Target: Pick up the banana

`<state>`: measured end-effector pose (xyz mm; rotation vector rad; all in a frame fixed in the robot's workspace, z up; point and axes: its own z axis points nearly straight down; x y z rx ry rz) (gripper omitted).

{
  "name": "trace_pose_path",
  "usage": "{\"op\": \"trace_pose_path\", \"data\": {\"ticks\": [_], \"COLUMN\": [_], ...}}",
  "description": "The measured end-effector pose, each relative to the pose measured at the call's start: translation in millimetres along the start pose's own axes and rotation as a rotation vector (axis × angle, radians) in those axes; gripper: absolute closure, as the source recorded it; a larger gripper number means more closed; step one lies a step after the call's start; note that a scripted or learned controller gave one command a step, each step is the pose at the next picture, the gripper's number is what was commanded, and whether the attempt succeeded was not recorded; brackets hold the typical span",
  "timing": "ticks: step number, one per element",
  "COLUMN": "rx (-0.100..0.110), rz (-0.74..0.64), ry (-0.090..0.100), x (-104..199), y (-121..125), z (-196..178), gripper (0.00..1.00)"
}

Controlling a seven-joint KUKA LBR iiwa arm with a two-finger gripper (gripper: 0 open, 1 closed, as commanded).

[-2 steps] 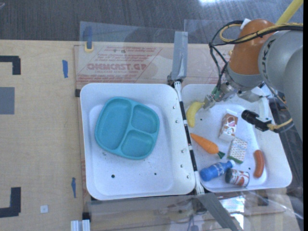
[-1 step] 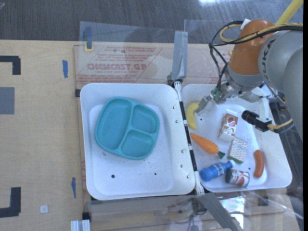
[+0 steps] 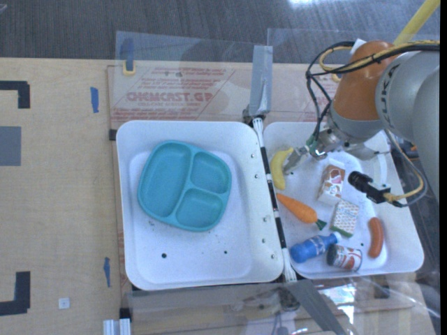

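The yellow banana (image 3: 279, 168) lies curved against the left wall of the right bin (image 3: 412, 253), near its far end. My gripper (image 3: 297, 158) reaches in from the right and sits low at the banana's upper right side, very close to it or touching it. The banana rests on the bin floor. The grey arm with its orange band (image 3: 360, 93) stands over the bin's far right corner.
Also in the right bin are an orange carrot (image 3: 299, 209), a small carton (image 3: 333, 182), a green-white packet (image 3: 345, 217), a sausage (image 3: 376, 236), a blue bottle (image 3: 312, 248) and a can (image 3: 344, 257). The left bin (image 3: 140, 264) holds a teal divided plate (image 3: 185, 185).
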<state>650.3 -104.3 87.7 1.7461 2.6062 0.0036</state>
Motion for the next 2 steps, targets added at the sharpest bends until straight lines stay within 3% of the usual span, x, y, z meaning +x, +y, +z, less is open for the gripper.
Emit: {"op": "trace_pose_path", "data": {"ticks": [1, 2], "rx": [0.008, 0.014], "rz": [0.039, -0.084], "ry": [-0.003, -0.004], "x": [-9.3, -6.7], "y": [13.3, 13.4], "z": [0.1, 0.3], "gripper": [0.00, 0.00]}}
